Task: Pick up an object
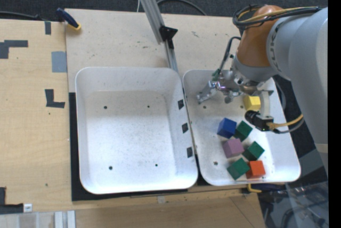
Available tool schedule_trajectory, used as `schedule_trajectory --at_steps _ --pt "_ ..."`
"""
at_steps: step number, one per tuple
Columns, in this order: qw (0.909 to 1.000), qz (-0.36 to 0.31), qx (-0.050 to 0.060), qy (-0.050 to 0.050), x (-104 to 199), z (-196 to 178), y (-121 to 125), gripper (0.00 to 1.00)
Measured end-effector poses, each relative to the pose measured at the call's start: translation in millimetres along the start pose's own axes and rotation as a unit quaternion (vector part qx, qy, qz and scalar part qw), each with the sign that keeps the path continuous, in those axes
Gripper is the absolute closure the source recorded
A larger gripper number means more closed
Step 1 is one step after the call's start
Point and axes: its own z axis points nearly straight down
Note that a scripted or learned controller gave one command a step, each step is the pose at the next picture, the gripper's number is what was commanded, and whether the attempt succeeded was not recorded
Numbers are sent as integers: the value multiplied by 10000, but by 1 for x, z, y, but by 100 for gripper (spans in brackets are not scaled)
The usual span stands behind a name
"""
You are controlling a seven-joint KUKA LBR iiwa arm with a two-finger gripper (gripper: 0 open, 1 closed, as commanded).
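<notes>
My gripper point(217, 95) hangs over the upper left part of the right bin point(205, 139), with its fingers spread open and only white bin floor between them. A yellow block point(251, 102) lies just right of it, under the wrist. Below it sit a blue cube point(226, 128), a dark green block point(244, 130), a purple block point(232, 147), two more green blocks point(255, 150) point(238, 169) and an orange block point(257, 169), clustered in the bin's lower right.
The left bin point(85, 115) sits beside the right one, their rims touching. A slanted metal rail point(149, 3) runs down to the bins' shared top edge. A blue and yellow clamp point(68, 18) lies at the bench's far left corner.
</notes>
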Motion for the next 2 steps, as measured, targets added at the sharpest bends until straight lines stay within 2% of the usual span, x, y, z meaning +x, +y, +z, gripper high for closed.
schedule_trajectory --at_steps 1,2 --pt "10000 -6 -16 -2 1 40 -1 0" --pt "10000 -12 -19 4 2 29 0 100"
